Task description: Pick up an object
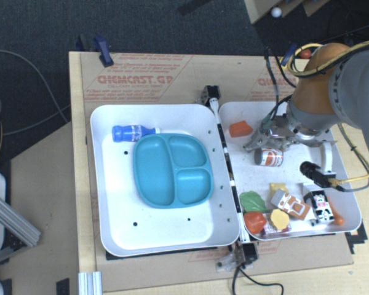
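You are looking at the arm (332, 85) reaching in over the right bin (350, 223), with the gripper (272, 145) hanging low above a small red-and-white can (269, 158) that is lying on its side on the bin floor. The metal fingers (256, 142) are spreading to either side above the can, so the gripper is standing open and gripping nothing; the can is resting free beneath it. An orange block (240, 128) is sitting just beside the can toward the bin's far corner, and a cluster of toy food, including a green piece (252, 200) and a yellow piece (279, 219), is lying well apart toward the near edge. In the left bin (104, 183), a blue divided plate (172, 168) and a blue bottle (130, 132) are lying untouched. For this step, you are wanting the fingers straddling the can across its round body, not its ends, and descending fully before closing, since a rounded can is likely to roll or squirt out of a shallow pinch.
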`<move>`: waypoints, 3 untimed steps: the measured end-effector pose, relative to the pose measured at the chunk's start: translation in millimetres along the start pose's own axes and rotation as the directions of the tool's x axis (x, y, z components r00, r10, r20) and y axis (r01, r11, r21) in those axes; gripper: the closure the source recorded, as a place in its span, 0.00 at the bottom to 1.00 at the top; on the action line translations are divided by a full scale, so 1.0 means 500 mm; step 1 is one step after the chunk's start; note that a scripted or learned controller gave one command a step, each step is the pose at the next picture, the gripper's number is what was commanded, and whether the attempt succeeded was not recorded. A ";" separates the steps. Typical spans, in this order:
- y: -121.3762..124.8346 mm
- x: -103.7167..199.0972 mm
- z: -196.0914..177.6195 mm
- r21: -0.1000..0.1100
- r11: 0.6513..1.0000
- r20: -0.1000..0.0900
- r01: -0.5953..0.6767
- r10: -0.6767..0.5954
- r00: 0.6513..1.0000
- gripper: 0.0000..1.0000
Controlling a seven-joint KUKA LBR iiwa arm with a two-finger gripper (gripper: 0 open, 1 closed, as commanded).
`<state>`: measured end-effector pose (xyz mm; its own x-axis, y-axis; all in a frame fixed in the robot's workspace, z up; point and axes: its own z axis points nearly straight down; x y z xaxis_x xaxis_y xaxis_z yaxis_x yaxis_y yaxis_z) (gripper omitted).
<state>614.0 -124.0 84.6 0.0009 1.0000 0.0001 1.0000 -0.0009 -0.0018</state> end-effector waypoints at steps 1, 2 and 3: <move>0.002 0.001 -0.021 -0.003 1.000 -0.001 0.000 0.000 1.000 1.00; -0.120 0.107 -0.236 -0.003 1.000 -0.001 0.002 -0.002 1.000 1.00; -0.176 0.226 -0.282 0.001 1.000 -0.002 0.003 -0.002 1.000 1.00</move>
<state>526.4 -10.8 225.8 -0.0016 1.0000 0.0016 1.0000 0.0016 -0.0030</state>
